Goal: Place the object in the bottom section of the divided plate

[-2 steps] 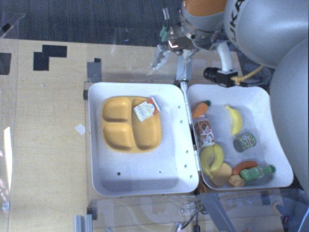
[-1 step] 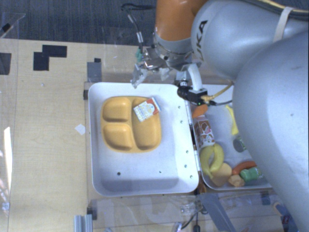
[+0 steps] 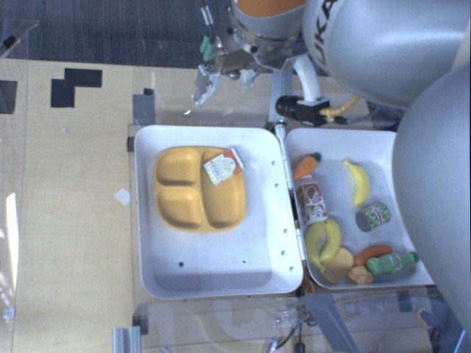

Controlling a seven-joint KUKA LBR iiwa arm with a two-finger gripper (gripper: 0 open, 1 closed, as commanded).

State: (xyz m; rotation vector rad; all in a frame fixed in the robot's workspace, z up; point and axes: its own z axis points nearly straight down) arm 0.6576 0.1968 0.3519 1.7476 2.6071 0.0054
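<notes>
A robotics laboratory, probably: an industrial arm over a wooden bench bearing two white bins of toy food.

The claw hangs from the grey arm, wrist bent.

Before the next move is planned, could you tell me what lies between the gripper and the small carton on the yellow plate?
In the camera view, the left bin's far rim and bare bench lie between the gripper and the carton.
</notes>
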